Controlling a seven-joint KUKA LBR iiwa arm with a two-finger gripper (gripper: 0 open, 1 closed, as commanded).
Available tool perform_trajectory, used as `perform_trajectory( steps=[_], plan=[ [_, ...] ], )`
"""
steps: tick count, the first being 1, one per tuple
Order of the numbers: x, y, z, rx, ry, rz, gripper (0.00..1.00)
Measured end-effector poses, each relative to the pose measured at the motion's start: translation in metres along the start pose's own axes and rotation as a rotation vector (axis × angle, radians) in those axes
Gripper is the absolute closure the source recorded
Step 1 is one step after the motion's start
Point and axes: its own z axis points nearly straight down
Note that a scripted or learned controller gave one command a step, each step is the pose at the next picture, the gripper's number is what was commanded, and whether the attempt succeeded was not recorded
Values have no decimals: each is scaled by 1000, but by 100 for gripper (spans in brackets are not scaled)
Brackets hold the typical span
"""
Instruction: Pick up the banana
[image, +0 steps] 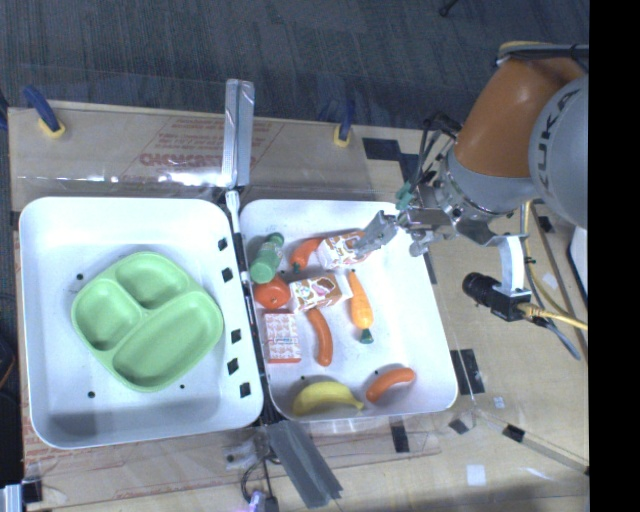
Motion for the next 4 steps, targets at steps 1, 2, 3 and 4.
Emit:
perform_trajectory(
  steps=[1, 2, 3, 4],
  plan=[
    [10, -8, 69, 0, 0, 5, 0],
    [23, -90, 175, 0, 2, -163, 0],
    [23, -89, 169, 5, 3, -169, 100],
    [23, -89, 169, 5, 3, -169, 0]
  ],
)
